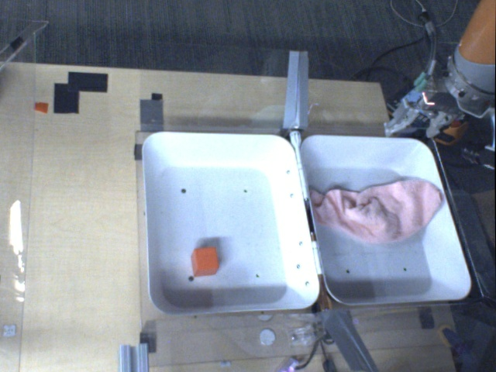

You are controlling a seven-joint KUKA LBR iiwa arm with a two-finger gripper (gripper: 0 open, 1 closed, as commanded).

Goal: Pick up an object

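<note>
On the pale wooden worktop (77, 231) sit two shallow white bins side by side, touching along a grey metal divider rail (297, 91) that runs up past their shared top edge. Left white bin (163, 208): one small orange cube block (205, 261), low and left of centre, near the front wall but not touching it, open floor all around it. Right white bin (387, 281): one crumpled pink cloth (381, 208) stretched across the middle, its left end close to the shared wall, its right end near the far right wall; front half of that bin floor is bare.

Grey arm with orange band (477, 45) at upper right corner, outside the right bin, beyond its back right corner. Tool (425, 115) sits at a cluster of small parts just off the bin's back rim; cannot tell how far its fingers are apart or if they hold anything, too small and cluttered. Thin cables (418, 14) loop above it over the dark carpet floor (194, 14).

Worktop clutter, well apart from bins: black L-shaped patch (77, 90) and tiny orange marker (41, 108) upper left, small dark bracket (153, 113) just behind left bin. Clear plastic fittings (302, 335) at the front edge between bins. Wide bare worktop to the left.
</note>
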